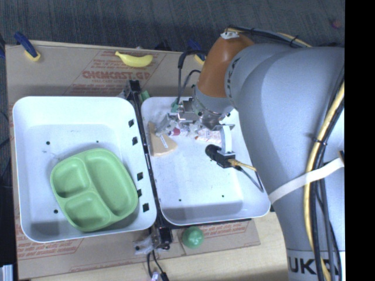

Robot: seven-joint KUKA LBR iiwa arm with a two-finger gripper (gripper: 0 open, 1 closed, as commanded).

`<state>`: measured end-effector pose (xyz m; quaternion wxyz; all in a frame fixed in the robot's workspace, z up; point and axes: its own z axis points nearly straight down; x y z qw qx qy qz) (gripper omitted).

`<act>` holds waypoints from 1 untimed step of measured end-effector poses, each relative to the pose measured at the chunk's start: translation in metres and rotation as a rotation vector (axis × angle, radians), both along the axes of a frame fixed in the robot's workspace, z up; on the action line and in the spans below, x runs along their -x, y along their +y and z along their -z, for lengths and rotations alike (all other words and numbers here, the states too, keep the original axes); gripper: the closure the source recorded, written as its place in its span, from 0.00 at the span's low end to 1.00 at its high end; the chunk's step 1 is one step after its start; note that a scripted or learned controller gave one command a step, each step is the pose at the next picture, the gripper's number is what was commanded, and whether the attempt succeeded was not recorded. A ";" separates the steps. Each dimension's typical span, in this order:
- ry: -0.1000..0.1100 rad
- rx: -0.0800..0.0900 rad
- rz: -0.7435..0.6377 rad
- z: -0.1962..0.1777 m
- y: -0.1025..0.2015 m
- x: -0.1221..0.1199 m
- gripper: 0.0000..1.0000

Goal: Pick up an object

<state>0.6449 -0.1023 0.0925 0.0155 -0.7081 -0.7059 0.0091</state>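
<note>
we see the gripper (186, 117) low over the far part of the right bin (199, 186), near the wall it shares w/ the left bin (70, 127). its metal parts are mixed w/ the clutter under it, so we cannot tell if it is open or closed, and we see no obj. clearly held in it. the grey arm (281, 98) w/ the orange band (220, 63) comes in from the right and covers the far right corner of that bin. the objs. for picking are in the right bin: a tan flat piece (161, 143) lies at the left side, just near of the gripper and close to the shared wall, and a small pink-white thing (206, 134) lies just right of the gripper; what it is, we cannot tell. the left bin holds a green divided plate (94, 186) in its near half. outside the bins, a yellow banana (135, 58) lies on the cardboard (88, 75) at the far side, and a green ball (191, 236) sits at the near edge, by the right bin.
</note>
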 end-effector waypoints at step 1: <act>0.000 0.005 -0.004 -0.011 -0.003 0.000 1.00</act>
